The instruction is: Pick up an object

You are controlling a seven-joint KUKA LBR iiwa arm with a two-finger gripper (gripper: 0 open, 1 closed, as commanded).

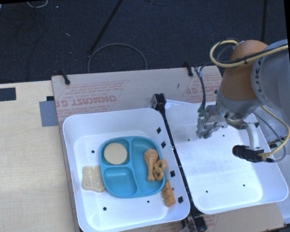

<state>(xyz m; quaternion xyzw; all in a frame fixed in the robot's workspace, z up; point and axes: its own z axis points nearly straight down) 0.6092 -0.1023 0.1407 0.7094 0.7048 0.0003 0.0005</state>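
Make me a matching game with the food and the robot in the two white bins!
Things:
1. Round flat cracker
2. Pretzel-shaped snack
3. Pale bread piece
4. Gripper

Places:
A. On the left bin's floor, left of the blue tray
B. Over the right bin
C. In the tray's top left compartment
D. In the tray's right compartment

Pairs: 1-C, 2-D, 3-A, 4-B

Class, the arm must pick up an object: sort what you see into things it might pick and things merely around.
Job: gripper; cookie; pretzel; toast; tan stick.
Around: blue tray; bins; cardboard; cables.
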